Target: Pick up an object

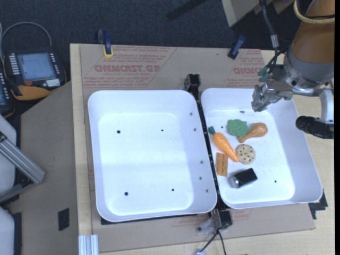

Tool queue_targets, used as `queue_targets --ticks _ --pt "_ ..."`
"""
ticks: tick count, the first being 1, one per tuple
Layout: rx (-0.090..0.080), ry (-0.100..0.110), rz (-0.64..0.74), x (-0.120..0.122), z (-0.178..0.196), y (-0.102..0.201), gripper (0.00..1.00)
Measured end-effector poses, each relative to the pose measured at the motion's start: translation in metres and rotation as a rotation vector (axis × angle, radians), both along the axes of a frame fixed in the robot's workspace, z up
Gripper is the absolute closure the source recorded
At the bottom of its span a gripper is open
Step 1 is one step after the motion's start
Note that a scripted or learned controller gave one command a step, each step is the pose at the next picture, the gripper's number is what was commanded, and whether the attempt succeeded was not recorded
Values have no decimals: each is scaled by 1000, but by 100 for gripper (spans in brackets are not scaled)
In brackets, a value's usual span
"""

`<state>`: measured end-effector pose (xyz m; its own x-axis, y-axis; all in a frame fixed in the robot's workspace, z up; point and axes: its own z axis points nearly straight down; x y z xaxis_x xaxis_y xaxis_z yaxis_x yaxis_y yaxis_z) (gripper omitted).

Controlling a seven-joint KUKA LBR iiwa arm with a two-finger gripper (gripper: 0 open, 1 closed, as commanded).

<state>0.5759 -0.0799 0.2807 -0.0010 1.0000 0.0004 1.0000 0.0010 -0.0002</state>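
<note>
The right bin (297,169) holds several small objects: a green leafy piece (237,126), a tan drumstick shape (254,132), an orange carrot (225,146), a round speckled cookie (245,153), a brown wafer stick (222,164) and a black and silver block (244,178). My gripper (261,102) hangs over the far part of the right bin, up and to the right of the green piece, apart from all of them. Nothing shows between its fingers.
The left bin (106,142) lies beside the right one, with a black clip (192,82) at the far end of the seam between them. A pendant with a screen (33,70) sits off the board at the far left. Blue clamps (107,40) hold the board's far edge.
</note>
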Motion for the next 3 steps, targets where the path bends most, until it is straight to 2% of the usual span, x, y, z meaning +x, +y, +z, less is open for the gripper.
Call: queue_targets --ticks 3 --pt "0 3 4 -40 -36 137 100"
